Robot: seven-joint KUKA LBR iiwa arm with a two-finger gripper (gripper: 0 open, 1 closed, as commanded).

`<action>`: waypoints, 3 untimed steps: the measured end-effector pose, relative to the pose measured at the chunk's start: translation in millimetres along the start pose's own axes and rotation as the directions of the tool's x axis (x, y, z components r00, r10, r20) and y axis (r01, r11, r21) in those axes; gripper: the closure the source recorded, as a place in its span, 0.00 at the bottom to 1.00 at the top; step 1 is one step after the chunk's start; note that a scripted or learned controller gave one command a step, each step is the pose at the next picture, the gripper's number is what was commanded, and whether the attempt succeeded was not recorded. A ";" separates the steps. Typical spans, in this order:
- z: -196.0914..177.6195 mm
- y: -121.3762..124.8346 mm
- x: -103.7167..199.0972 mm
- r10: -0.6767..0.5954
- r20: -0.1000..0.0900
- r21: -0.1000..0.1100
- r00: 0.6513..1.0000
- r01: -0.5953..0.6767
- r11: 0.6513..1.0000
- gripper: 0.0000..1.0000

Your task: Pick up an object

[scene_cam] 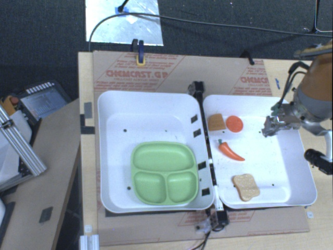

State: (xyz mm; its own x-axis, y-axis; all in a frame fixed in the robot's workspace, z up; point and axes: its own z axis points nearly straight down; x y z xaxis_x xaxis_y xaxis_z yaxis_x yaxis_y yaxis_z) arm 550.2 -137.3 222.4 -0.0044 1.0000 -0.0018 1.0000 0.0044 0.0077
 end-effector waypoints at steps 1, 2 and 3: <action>-11.2 13.7 52.2 -0.005 -0.003 0.004 1.000 0.005 1.000 1.00; -3.2 28.2 111.8 -0.005 -0.003 0.005 1.000 0.005 1.000 1.00; 6.9 37.4 167.0 -0.005 -0.004 0.006 1.000 0.005 1.000 1.00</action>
State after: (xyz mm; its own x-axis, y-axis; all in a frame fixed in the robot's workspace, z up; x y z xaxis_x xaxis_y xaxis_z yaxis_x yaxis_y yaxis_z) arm 586.9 29.9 215.5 -0.0097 1.0000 0.0019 1.0000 0.0097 0.0021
